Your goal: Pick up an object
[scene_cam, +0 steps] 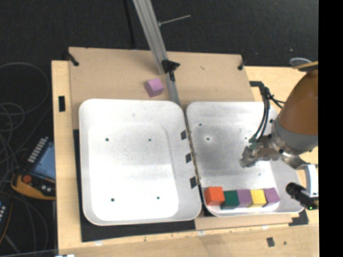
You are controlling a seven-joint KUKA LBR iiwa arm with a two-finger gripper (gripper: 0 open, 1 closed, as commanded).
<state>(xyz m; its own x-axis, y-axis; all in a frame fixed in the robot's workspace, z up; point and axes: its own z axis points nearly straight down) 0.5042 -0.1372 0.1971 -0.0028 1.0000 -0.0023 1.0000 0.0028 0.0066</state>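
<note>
Row of blocks along near wall of right bin (225,111): orange (215,195), green (231,198), purple (244,197), yellow (259,197), purple (271,195). Gripper (250,157) above, well apart, over bin middle; finger state not clear. Far: lone purple block (155,87) on board behind left bin (134,162).

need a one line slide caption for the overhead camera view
Gripper over the right bin, above a front-edge row of five blocks; a stray purple block sits on the board behind the left bin.

pincer (251,157) over right bin (225,116). five blocks line its near wall: orange (215,195), green (231,198), purple (244,197), yellow (258,197), purple (271,195). stray purple block (155,87) on surface (112,74).
</note>
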